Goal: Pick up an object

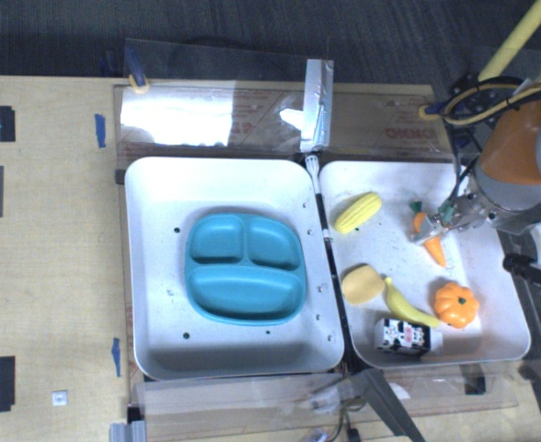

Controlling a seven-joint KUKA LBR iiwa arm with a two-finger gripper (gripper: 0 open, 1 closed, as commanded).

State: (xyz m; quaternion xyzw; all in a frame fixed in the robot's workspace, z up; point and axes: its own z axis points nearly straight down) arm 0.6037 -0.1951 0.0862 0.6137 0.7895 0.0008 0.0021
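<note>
I see the jaws (450,215) low in the right white bin (514,343), approx. at the small orange plastic carrot (435,246); can't tell if they pinch it. Next, I judge, lift w/ care.

Left bin (151,247): blue divided plate (246,267). Right bin (500,339): corn cob (357,212), carrot (435,247), pumpkin (455,305), banana (407,308). Gripper (447,217) above carrot.
</note>
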